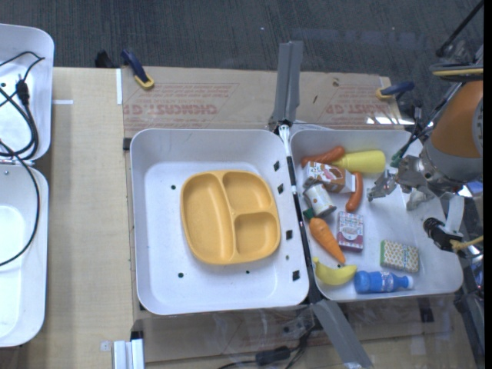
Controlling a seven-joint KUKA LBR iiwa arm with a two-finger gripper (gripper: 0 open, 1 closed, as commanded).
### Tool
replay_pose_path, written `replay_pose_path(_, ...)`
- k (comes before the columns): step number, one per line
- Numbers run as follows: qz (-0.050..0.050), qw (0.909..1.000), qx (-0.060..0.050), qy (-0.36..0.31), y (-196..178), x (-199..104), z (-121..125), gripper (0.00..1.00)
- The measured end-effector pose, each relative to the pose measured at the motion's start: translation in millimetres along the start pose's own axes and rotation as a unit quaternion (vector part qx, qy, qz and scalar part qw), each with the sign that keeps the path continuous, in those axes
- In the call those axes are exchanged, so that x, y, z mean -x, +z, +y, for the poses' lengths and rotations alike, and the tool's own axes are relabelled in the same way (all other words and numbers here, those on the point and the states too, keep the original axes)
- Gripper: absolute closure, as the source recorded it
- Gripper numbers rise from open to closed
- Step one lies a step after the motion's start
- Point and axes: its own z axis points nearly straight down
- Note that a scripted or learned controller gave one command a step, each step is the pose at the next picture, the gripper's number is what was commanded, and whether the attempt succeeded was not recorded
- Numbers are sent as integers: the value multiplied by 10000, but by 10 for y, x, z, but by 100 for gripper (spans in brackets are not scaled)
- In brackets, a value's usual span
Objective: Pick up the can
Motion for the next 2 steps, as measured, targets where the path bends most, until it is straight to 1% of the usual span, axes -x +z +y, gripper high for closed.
replay_pose_path(1,19,9978,7,661,1,-22,61,0)
replay_pose_path(2,10,9968,6,802,-4,33,-160,0)
